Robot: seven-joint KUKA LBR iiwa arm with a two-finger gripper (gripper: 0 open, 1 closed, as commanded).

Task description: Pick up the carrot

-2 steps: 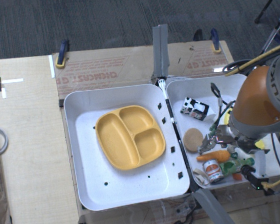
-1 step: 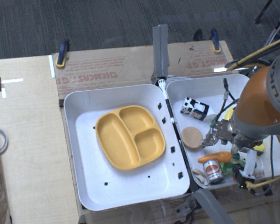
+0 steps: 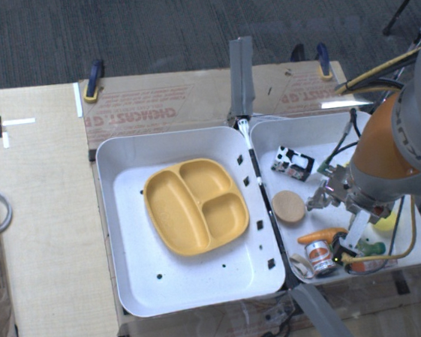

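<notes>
Left bin (image 3: 111,228): the plate (image 3: 196,206) takes the middle. Bare floor runs along the left wall and the near wall, with a narrower strip on the far side. All of it is open from above.

Right bin (image 3: 304,127): crowded. The arm (image 3: 389,143) overhangs the right half. The far-left corner is bare. The toy (image 3: 293,163) lies near the far wall, with a bare patch between it and the disc (image 3: 289,207).

Carrot (image 3: 322,236): the disc is near on its far side, the can (image 3: 320,257) is just beside it on the near side, and the arm's parts crowd its right end. A slim bare strip lies to its left, toward the wall.
</notes>
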